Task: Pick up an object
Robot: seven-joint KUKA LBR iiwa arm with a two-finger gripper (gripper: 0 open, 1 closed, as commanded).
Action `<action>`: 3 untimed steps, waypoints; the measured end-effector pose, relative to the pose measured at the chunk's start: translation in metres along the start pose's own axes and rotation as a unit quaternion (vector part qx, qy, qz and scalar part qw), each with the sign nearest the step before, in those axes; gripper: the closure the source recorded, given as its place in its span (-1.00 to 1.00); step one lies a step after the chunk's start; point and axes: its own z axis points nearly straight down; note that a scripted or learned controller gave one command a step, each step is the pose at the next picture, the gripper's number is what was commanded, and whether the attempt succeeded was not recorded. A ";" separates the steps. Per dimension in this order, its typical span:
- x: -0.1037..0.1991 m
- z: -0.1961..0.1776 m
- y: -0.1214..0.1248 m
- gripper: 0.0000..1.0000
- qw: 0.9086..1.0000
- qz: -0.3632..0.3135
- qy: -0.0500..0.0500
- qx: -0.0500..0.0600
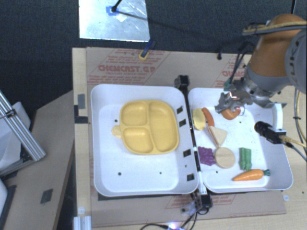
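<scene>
In the right bin [283, 174], the gripper [229, 105] pinches one rounded orange object [231, 113]; one smooth yellow three-compartment tray [146, 126] occupies the left bin [103, 176].

The brown cardboard sheet [125, 67] under the two bins carries red print reading "CHEMCAST GP" along its far edge. Smaller red lines beside it are too blurred to read.
</scene>
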 end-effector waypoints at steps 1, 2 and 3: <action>0.030 0.007 -0.029 1.00 1.000 0.000 0.000 0.001; 0.031 0.003 -0.028 1.00 1.000 0.000 0.000 -0.001; 0.027 0.010 -0.047 1.00 1.000 0.002 0.000 0.000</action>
